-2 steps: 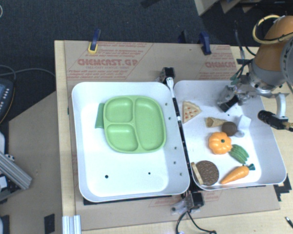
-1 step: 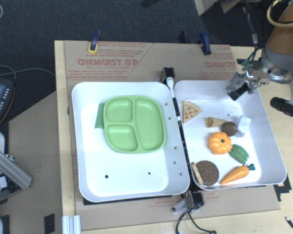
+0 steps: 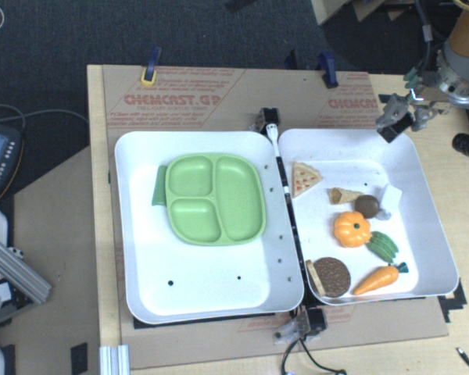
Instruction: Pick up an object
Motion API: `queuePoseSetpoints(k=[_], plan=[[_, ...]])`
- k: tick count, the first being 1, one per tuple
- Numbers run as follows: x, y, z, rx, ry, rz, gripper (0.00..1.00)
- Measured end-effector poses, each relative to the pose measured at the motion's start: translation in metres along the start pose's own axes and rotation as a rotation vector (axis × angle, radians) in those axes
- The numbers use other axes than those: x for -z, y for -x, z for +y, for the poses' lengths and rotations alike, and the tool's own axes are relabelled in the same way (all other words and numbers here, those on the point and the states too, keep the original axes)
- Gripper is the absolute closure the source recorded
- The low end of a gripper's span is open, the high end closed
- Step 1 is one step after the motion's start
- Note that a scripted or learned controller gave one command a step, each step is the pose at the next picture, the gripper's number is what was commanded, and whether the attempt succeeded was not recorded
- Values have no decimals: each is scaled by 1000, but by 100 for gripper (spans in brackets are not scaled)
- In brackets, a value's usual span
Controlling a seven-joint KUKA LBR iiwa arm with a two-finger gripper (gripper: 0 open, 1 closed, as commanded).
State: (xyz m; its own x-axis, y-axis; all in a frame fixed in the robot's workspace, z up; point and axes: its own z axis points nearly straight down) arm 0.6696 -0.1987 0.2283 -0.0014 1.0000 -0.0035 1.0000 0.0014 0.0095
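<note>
The right bin [image 3: 422, 182] holds several toy foods. A pizza slice [image 3: 304, 179] lies at its far left, with a small tan piece [image 3: 343, 196], a brown ball [image 3: 366, 205] and a pale grey block [image 3: 392, 198] to its right. Nearer the front are an orange pumpkin [image 3: 352, 229], a green vegetable [image 3: 383, 246], a carrot [image 3: 377, 280] and a round brown cookie [image 3: 331, 276]. My gripper [image 3: 404, 109] hangs above the bin's far right corner, apart from all of them and holding nothing that I can see.
The left bin [image 3: 141, 272] holds a green divided plate [image 3: 215, 198] toward its back. A black divider [image 3: 281, 186] runs between the bins. Clamps [image 3: 150, 69] stand at the board's far edge. The arm comes in from the upper right.
</note>
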Motion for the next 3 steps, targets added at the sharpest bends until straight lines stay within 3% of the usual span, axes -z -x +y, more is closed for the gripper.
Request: queuePoseSetpoints(k=[1,3], plan=[[-3,0,1,0,-6,1,100],[15,-111,-28,5,-11,6,100]])
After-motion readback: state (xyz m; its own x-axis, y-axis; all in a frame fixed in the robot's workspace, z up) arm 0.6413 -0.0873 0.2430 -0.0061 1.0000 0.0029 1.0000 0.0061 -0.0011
